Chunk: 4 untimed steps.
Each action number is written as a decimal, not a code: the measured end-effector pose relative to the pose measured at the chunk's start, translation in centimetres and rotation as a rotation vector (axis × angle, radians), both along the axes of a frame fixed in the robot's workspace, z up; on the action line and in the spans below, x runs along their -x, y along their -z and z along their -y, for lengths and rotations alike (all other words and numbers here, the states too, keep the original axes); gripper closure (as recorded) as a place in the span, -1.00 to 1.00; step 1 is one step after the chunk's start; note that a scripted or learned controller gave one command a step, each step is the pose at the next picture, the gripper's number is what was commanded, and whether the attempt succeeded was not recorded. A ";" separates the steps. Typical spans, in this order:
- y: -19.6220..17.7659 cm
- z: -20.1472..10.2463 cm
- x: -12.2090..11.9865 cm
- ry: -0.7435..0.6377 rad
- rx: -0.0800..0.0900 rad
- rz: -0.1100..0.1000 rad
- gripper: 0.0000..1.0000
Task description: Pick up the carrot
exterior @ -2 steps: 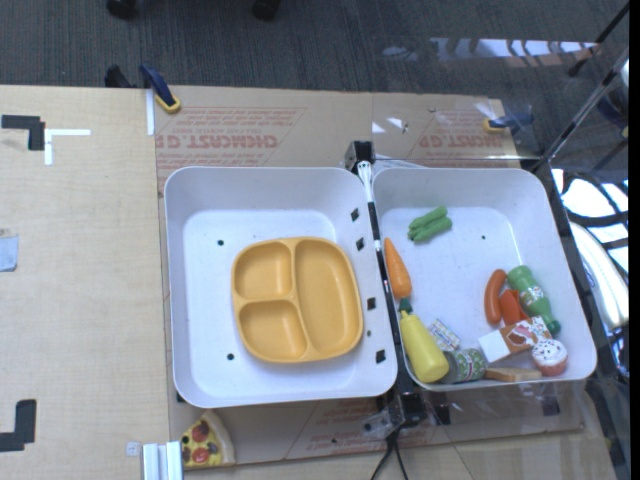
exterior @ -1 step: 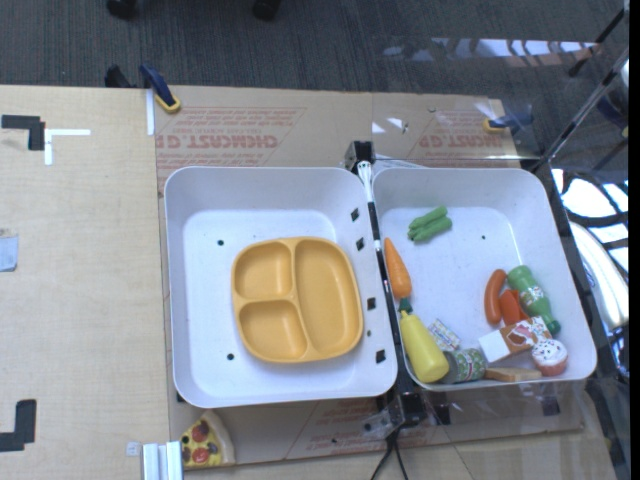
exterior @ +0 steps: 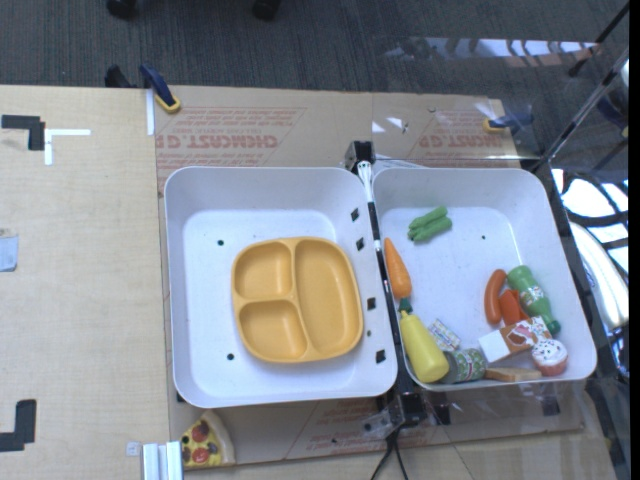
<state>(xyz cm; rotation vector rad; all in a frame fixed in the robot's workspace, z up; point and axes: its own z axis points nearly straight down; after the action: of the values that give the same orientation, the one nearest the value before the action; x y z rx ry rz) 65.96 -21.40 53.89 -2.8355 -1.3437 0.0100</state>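
white plastic makes up the two biggest things, the left bin (exterior: pixel 190 348) in the middle of the frame and the right bin (exterior: pixel 470 193) to its right, their inner walls touching, probably so items can pass from one to the other. i cannot tell what state the claw is in, how wide it stands or whether it has anything.

next in size, a yellow divided plate (exterior: pixel 297 299) lies flat in the centre of the left bin, likely as a place for food to land.

smaller things crowd the lower part of the right bin: a yellow bottle (exterior: pixel 422 351) at the lower left, a green bottle (exterior: pixel 530 294) and red sausages (exterior: pixel 499 301) at the lower right, and a cupcake (exterior: pixel 549 354) near that corner.

the carrot (exterior: pixel 398 271), orange, lies lengthwise against the right bin's left wall, mid-height in the frame, its lower end close to the yellow bottle. that wall leaves little room on one side, so i judge a grasp across it would be tight.

smallest, green beans (exterior: pixel 431 224) rest apart, above the carrot.
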 end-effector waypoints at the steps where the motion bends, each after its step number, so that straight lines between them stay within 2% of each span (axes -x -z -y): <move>1: 0.0 -0.5 0.1 0.181 0.001 0.001 -1.00; 2: 0.5 -0.7 0.5 0.478 0.003 -0.002 -1.00; 3: 0.0 -0.3 1.0 0.664 0.003 0.002 -1.00; 4: 0.0 0.7 0.4 0.679 0.002 0.002 -1.00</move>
<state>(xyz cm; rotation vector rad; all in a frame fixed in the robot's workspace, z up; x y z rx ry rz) 65.51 -22.13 53.85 -3.1222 -0.3229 0.0065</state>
